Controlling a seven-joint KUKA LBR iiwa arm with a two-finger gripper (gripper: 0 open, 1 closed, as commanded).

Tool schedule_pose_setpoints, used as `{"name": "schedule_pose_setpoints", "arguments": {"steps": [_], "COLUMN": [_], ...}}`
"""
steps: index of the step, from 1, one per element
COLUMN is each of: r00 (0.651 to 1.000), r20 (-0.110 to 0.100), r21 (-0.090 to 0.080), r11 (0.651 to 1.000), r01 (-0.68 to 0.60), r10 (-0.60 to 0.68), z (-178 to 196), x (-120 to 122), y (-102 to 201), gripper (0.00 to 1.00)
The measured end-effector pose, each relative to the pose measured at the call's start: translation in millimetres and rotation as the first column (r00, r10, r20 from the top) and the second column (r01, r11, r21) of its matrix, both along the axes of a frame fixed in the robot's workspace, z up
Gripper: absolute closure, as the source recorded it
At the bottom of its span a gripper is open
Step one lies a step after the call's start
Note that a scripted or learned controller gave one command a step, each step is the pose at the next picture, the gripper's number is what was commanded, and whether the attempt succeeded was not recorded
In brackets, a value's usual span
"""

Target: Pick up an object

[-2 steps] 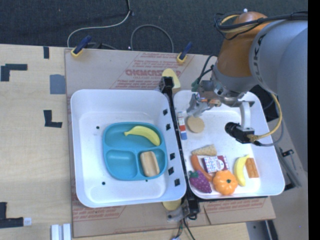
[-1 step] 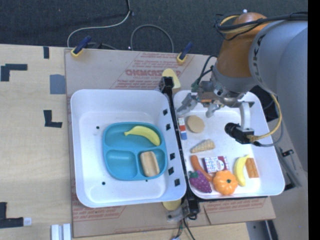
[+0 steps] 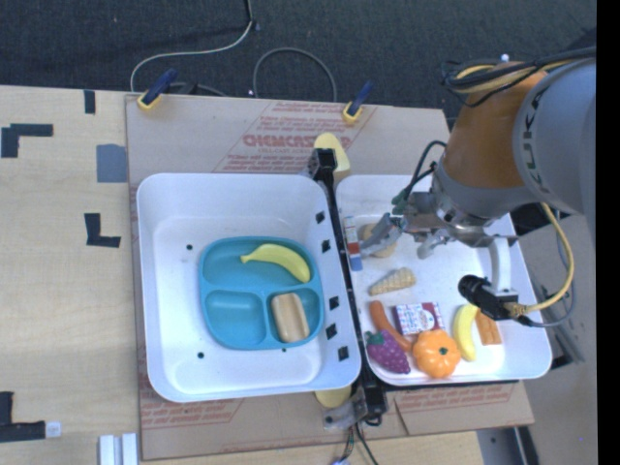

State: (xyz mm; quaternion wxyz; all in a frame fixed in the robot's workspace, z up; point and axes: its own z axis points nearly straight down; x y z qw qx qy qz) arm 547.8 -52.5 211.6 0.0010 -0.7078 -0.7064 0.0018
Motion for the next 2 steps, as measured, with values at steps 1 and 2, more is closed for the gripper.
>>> {"name": "schedule_pose_setpoints", "arguments": {"steps": [1,2], "r00": [1.000,1.000], "r20": [0.000,0.006], "r21": [-0.001,-0.002], "r11": [1.000,1.000], "r01": [0.000,0.000], "r10": [0.000,0.000], "z": [-29,-131], "x": [12,7], "y": [-32,-65], "gripper": [0.00,0.00]}}
